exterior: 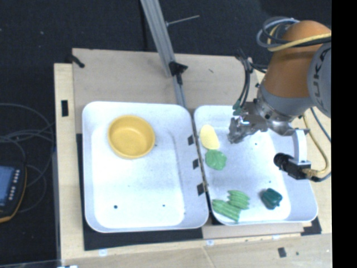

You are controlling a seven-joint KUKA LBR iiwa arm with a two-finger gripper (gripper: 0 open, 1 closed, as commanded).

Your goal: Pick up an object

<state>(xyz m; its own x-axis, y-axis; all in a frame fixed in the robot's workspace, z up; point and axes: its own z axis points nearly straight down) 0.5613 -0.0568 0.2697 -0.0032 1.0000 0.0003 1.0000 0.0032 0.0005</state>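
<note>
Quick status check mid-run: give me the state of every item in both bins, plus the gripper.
Yellow bowl: upright, left bin.
Pale yellow piece: lying loose, right bin.
Green round piece: lying loose.
Green ridged pieces: lying together, near edge.
Dark teal piece: lying loose.
Gripper: above right bin, holding nothing visible.

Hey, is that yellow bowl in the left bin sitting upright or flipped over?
Upright. The yellow bowl shows its open hollow and raised rim facing the camera, resting on the floor of the left bin.

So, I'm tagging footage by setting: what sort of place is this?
Probably a robotics lab pick-and-place bench: an industrial arm over two white bins, with toy-like items such as a yellow bowl inside.
</note>
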